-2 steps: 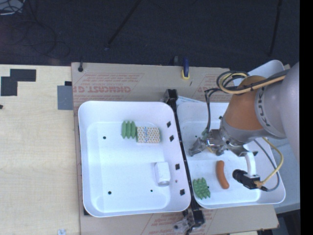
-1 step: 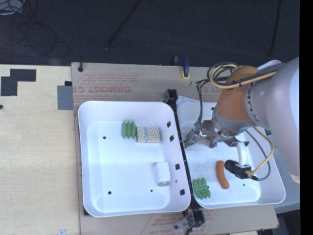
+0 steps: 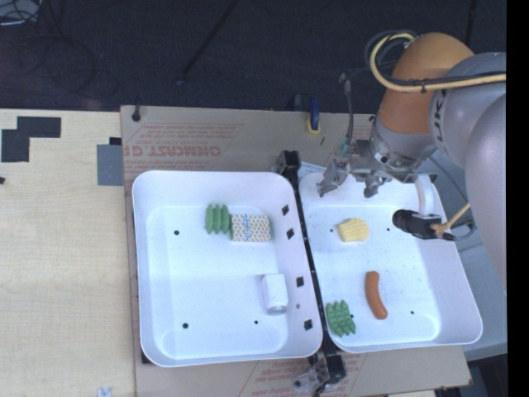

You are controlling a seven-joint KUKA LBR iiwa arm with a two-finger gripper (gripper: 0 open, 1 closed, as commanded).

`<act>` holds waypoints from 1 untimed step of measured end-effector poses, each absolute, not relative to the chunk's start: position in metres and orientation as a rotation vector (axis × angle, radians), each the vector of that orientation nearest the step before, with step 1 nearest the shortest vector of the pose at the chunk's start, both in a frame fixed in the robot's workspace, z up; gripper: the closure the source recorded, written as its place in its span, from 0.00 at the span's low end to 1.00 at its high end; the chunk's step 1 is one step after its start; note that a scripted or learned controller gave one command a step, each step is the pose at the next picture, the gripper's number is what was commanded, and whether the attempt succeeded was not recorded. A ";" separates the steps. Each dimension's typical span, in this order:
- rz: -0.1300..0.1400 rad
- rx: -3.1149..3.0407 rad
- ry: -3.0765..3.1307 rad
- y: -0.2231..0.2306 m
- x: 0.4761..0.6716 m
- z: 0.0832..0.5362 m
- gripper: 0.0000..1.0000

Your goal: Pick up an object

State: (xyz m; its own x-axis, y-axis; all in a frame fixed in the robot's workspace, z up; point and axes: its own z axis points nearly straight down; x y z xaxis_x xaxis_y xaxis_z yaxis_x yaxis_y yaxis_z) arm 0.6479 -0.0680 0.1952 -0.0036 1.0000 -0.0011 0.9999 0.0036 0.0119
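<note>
My gripper (image 3: 349, 185) hangs over the far edge of the right bin (image 3: 446, 263). Its two fingers stand apart, open, with nothing between them. A yellow ridged piece (image 3: 353, 230) lies just in front of it in that bin. Nearer the front of the same bin lie an orange sausage (image 3: 376, 294) and a green leafy piece (image 3: 340, 318). The left bin (image 3: 165, 304) holds a green pod bundle (image 3: 217, 219), a white patterned block (image 3: 250, 227) touching it, and a white cylinder (image 3: 274, 293).
A black divider (image 3: 302, 255) runs between the two bins. The bins rest on a cardboard sheet (image 3: 207, 143). The arm's grey body (image 3: 488, 139) fills the right side above the right bin.
</note>
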 end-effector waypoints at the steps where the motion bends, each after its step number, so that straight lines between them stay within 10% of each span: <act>1: -0.006 2.223 2.231 -0.029 0.581 0.187 0.00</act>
State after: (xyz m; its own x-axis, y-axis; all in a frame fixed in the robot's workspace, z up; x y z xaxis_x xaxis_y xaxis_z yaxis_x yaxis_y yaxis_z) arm 0.5809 -0.0292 0.1868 -0.0034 1.0000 0.0026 1.0000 0.0034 -0.0083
